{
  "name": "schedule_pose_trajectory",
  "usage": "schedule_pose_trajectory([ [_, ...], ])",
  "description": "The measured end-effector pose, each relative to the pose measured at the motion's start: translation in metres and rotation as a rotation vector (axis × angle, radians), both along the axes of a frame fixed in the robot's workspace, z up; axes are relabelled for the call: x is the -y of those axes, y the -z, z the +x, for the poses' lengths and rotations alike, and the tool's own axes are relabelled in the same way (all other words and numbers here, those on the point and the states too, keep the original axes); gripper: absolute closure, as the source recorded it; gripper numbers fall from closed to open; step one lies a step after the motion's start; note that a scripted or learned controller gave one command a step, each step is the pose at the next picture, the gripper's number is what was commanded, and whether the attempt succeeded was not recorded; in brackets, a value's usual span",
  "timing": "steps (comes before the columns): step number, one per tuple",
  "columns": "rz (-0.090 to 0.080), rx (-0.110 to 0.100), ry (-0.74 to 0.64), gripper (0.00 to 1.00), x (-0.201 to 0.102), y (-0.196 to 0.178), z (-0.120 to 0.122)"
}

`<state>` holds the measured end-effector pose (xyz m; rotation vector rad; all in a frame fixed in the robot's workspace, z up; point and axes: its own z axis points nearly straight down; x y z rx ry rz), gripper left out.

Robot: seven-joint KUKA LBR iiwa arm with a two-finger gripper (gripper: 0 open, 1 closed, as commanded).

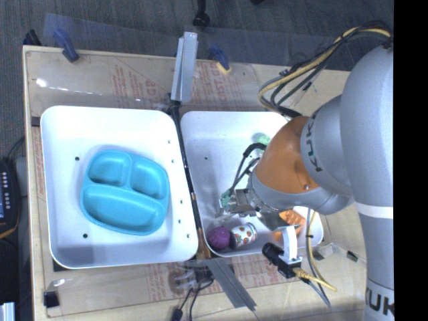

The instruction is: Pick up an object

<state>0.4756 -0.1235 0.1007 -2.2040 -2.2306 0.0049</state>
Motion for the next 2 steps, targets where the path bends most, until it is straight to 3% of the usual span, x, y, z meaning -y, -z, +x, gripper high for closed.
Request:
schedule_pose_trajectory([
  [1, -0.001, 0.005, 0.007, 1.00, 0.0516, 0.0091, 0.0010],
  [2, -0.001, 0.005, 0.007, 0.00, 0.0515, 0.0091, 0.0010],
])
